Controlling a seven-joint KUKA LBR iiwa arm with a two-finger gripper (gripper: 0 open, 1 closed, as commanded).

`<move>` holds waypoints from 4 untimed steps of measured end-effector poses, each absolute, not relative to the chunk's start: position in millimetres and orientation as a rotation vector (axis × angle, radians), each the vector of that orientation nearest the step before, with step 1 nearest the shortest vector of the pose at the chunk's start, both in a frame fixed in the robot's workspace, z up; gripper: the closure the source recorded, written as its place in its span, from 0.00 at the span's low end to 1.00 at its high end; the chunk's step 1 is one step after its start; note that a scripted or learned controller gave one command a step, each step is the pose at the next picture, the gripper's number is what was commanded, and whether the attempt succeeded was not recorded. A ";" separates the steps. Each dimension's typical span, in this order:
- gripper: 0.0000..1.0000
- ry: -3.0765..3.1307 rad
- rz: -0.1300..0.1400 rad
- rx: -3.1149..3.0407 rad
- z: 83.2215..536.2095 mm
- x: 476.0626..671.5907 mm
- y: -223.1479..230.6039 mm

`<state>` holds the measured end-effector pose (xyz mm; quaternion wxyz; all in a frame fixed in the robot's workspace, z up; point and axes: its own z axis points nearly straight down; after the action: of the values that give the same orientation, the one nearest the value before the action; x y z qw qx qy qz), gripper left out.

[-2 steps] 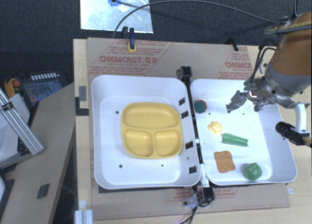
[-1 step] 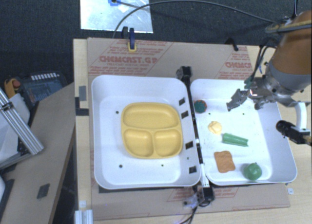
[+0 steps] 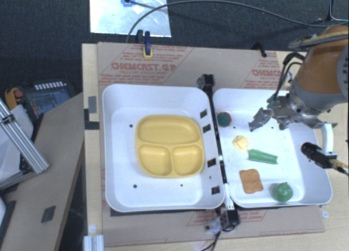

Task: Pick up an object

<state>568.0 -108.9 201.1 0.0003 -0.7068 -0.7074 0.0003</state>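
Nothing is picked yet: the gripper (image 3: pixel 260 120) is poised mid-right over the bin (image 3: pixel 322 190); its opening cannot be told.

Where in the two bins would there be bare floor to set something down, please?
In the left bin, bare floor rings the yellow tray, widest on its left and along the near edge. The right bin is crowded: ball, yellow piece, green stick, cracker, green ball. The claw hangs above its far part.
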 end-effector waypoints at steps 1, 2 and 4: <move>0.00 -2.220 0.003 -2.218 139.9 565.2 -103.0; 0.00 -2.220 0.003 -2.218 87.5 564.8 -102.4; 1.00 -2.230 -0.007 -2.221 165.2 569.8 -100.6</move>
<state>569.8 -100.6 165.2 -0.0030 -0.7057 -0.7085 -0.0022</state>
